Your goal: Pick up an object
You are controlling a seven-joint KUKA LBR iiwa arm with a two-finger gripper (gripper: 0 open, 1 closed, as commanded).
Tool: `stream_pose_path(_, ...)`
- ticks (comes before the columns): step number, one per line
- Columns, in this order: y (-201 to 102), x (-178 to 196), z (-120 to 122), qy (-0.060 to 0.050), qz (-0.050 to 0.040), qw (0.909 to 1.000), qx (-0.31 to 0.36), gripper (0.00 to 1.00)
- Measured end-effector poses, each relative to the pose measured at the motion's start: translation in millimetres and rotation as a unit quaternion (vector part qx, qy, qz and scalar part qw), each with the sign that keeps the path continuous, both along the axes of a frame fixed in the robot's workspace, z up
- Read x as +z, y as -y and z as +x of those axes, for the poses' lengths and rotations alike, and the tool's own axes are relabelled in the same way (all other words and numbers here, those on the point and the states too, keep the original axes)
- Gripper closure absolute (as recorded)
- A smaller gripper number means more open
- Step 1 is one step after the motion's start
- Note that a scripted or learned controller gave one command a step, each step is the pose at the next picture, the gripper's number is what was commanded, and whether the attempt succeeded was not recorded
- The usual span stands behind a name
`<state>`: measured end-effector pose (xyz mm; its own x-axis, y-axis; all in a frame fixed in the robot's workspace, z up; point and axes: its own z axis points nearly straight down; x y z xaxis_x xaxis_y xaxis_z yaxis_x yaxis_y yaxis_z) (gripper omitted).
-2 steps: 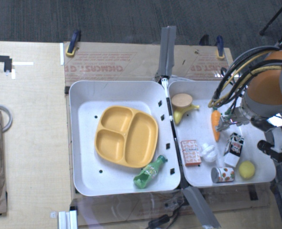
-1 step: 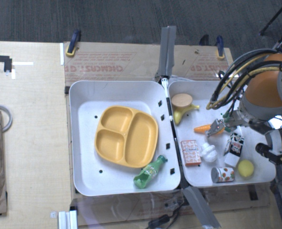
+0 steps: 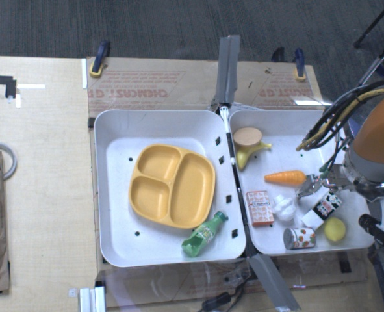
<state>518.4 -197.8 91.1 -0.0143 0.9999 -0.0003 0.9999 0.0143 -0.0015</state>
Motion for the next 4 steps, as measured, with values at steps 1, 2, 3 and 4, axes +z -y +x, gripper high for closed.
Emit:
stream_pose_path(1, 5.4, 1.0, 64.1, 0.001, -0.001, 0.9909, 0.135, 0.0)
stream_pose_path(2, 5.4, 1.0, 64.1, 0.001, -0.001, 0.9909, 0.135, 0.0)
stream_pose_path(3, 6.5, 10.4, 64.6, 0.002, -0.0018, 0.991, 0.134, 1.0)
stream_pose_path(4, 6.5, 10.3, 64.6, 0.002, -0.0019, 0.991, 0.134, 0.0)
